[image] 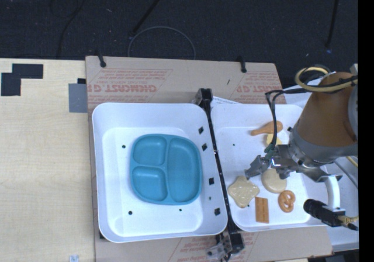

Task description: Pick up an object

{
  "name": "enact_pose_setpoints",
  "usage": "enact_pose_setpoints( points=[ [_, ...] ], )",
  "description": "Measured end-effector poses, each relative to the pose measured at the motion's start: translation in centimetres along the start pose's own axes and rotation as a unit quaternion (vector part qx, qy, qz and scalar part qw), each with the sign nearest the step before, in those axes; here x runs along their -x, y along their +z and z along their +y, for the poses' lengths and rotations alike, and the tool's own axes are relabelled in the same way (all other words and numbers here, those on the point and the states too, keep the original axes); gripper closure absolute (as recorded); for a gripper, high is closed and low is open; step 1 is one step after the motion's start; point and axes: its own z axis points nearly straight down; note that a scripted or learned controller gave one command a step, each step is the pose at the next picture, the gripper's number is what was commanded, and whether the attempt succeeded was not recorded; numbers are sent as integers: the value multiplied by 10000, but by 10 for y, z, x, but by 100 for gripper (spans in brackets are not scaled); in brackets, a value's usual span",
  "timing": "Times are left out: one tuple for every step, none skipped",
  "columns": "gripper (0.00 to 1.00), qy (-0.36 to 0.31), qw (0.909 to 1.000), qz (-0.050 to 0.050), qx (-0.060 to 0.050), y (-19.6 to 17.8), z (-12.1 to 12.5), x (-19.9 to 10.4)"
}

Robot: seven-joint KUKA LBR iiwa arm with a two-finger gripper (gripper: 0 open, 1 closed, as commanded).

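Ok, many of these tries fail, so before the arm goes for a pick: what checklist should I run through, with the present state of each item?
1. Tool over the right bin: ok.
2. Objects within reach: ok; pale bread-shaped piece, round cream piece, pretzel, brown cracker, orange piece lie there.
3. Tool free of any object: cannot tell.
4. Finger state: cannot tell.
5. Target isolated: not ok; the pieces lie crowded together.
6. Blue divided plate sits apart in the left bin: ok.

Upside-down red print on cardboard sheet (175, 79), illegible
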Motion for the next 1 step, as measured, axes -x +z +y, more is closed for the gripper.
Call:
enact_pose_setpoints(
  points=[
    [0,1,10000,2,2,44,1,0]
  ],
)
